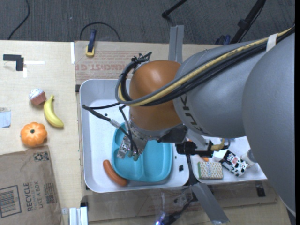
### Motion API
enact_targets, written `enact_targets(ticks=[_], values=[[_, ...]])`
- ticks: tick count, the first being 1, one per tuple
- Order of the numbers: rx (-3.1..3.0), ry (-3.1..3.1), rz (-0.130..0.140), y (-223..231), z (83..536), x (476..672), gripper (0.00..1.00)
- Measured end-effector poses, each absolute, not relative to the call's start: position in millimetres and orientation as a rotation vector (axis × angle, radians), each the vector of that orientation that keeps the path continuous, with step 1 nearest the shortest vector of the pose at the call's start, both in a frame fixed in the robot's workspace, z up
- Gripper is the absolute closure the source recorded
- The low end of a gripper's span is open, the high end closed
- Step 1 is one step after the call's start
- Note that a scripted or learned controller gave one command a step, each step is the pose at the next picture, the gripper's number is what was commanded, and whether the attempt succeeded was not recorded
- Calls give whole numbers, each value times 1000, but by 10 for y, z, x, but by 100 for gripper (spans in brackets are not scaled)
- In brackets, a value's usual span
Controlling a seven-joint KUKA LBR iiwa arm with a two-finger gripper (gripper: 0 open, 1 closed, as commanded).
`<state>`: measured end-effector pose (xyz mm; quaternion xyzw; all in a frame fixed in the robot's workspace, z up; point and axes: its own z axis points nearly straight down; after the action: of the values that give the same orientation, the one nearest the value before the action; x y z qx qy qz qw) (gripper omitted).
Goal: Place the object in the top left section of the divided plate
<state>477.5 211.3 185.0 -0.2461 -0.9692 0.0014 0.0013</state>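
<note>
Camera view: claw [130, 149] hangs over blue divided plate [152, 165], upper-left part; finger state can't tell. Orange sausage [114, 172] lies in left bin [91, 125] beside plate's lower-left rim, down-left of claw, long axis diagonal.

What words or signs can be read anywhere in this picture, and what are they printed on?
"RECYCLE LIKE A BOX", with a recycling symbol and a barcode: on the brown cardboard at lower left.
Red printing on the cardboard strip behind the white bin: too blurred to read.
Dark lettering on the grey arm: partly hidden, unreadable.
</note>
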Motion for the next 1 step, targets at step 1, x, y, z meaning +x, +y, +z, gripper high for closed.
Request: enact_targets(ticks=[1], values=[[-772,-3043,4,2111,1850,4777,0]])
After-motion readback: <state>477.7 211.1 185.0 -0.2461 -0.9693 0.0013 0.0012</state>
